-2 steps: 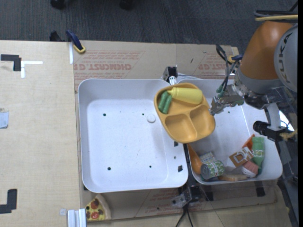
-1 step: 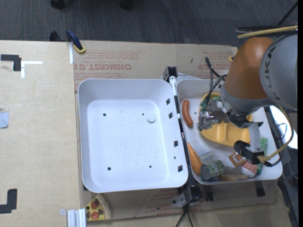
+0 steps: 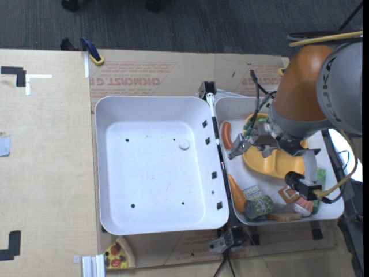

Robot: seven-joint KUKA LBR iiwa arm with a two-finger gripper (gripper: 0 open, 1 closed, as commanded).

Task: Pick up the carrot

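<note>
Dark carpet runs along the top of the camera view, with a pale wooden bench (image 3: 40, 154) below it and a sheet of printed cardboard (image 3: 150, 77) under the two white bins. On the left, the larger-looking left bin (image 3: 106, 172) has a bare floor apart from a small round white bump (image 3: 184, 145) near its middle right.

Beside it, the right bin (image 3: 233, 104) is crowded. The grey arm (image 3: 340, 85) with its orange band (image 3: 302, 79) reaches in from the right and hides much of that bin. Its gripper (image 3: 239, 147) hangs low over the bin's left part, just above a yellow banana-like toy (image 3: 271, 163); whether anything sits between its tips I cannot tell.

The carrot (image 3: 236, 193) lies along the right bin's left wall, toward the near corner, slanting downward and free of the gripper. A reddish sausage-shaped piece (image 3: 226, 135) lies farther up the same wall. Just beside the carrot's lower end sits a small green can (image 3: 259, 205), with a brown item (image 3: 285, 216) next to it. A pizza-slice toy (image 3: 117, 255) rests on the cardboard beneath the left bin.
</note>
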